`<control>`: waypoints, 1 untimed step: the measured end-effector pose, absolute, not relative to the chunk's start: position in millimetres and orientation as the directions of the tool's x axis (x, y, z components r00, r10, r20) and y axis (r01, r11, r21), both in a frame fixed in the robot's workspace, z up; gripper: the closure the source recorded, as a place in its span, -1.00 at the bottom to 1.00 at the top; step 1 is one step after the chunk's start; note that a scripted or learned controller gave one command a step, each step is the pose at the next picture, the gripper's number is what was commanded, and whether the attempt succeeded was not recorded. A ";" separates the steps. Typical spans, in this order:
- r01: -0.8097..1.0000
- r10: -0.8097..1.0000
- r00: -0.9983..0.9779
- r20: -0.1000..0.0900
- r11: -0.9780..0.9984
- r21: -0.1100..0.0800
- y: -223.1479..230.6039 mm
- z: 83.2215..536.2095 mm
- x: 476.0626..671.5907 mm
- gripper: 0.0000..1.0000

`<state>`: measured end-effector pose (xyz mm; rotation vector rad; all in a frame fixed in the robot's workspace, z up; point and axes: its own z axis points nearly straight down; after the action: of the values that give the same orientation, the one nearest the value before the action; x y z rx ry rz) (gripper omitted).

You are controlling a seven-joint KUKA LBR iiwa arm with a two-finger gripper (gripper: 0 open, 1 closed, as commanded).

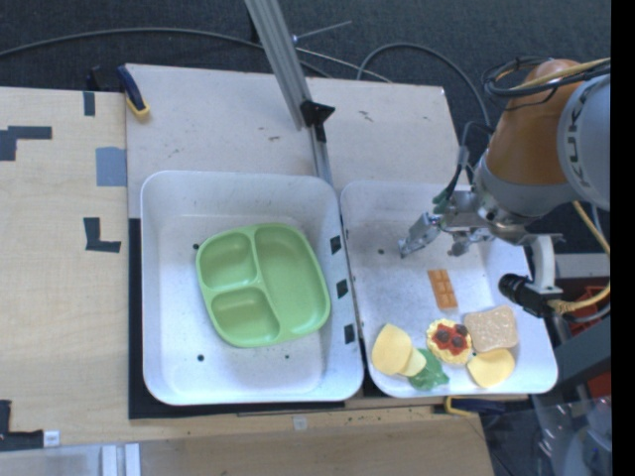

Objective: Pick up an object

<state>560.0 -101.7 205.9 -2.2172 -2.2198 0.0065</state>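
Grey metal gripper hangs over the far part of the right white bin, fingers spread apart with nothing between them. Nothing is picked up yet; the small orange bar lies just near it, other toy foods nearer.

Metal-grey gripper on a grey arm with an orange band. Left of the gripper: a light green three-section plate in a white bin with dark specks. Just below the gripper: an orange waffle-patterned strip. Further below: a yellow round with red and black spots, a tan speckled toast slice, and yellow pieces.
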 end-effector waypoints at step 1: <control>1.000 1.000 -0.002 0.000 0.002 -0.006 -96.9 161.1 556.7 -1.00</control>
<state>556.7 -96.9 161.1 -2.2166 -2.2200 0.0070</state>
